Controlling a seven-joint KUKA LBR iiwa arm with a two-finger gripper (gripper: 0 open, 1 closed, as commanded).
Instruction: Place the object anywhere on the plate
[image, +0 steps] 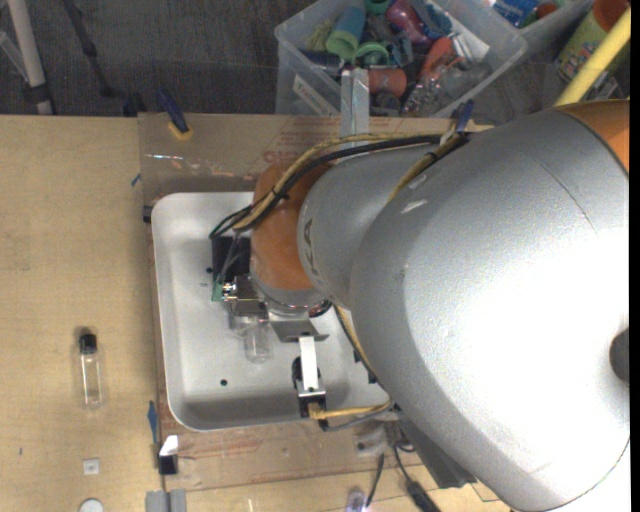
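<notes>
The grey arm with its orange band (285, 245) covers most of the right side and reaches over the left white bin (185, 300). My gripper (256, 343) hangs low over the middle of that bin, pointing down at its floor. Wrist hardware and black cables sit just above it. A tiny dark speck (223, 381) lies on the bin floor to the gripper's lower left. The arm hides the bin's right part and whatever lies there.
A small clear vial with a dark cap (90, 368) lies on the wooden bench left of the bin. A clear tub of colourful items (400, 45) stands at the back. Blue clamps (178, 122) hold the bin's frame.
</notes>
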